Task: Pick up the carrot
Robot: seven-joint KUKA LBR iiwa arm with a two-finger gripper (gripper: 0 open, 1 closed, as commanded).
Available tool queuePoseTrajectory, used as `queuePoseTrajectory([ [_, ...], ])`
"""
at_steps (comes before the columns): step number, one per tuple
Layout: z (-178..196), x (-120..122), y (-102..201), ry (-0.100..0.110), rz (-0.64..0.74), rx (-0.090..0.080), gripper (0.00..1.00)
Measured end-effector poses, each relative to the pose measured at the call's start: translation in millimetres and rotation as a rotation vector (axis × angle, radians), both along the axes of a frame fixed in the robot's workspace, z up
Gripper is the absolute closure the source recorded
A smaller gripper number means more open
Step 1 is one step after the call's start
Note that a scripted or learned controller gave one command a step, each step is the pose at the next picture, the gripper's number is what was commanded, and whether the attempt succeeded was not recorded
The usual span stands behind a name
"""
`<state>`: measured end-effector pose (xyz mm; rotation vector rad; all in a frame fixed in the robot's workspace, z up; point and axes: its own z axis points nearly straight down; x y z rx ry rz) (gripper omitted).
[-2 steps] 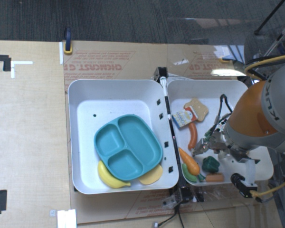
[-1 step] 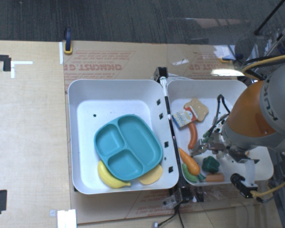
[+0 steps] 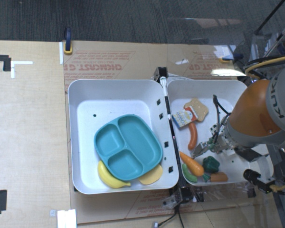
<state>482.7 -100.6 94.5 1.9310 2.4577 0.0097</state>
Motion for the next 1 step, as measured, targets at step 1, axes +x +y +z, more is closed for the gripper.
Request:
queuePoseTrajectory([
  [1,3.6,4.8,0.2,-0.016,0.344,-0.014,0.0],
])
